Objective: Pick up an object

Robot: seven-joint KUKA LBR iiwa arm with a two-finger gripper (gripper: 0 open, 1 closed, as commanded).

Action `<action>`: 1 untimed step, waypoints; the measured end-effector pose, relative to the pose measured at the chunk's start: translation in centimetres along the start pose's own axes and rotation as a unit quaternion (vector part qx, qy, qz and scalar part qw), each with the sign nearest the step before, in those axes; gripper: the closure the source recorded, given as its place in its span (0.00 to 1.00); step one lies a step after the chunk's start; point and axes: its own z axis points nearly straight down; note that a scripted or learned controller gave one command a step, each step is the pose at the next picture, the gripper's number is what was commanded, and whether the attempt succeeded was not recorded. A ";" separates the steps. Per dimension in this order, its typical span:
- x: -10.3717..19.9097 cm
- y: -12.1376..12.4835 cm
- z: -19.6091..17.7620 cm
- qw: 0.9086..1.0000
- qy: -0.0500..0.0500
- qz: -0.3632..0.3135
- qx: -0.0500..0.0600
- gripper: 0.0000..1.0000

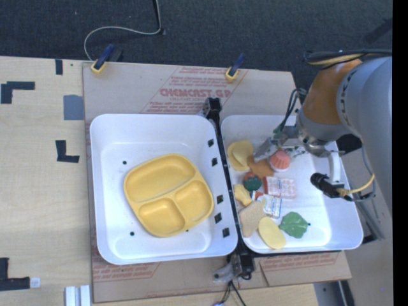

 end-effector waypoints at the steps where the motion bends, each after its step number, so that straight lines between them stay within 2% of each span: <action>1: 0.2 0.0 -0.5 1.000 0.004 0.000 0.004 1.00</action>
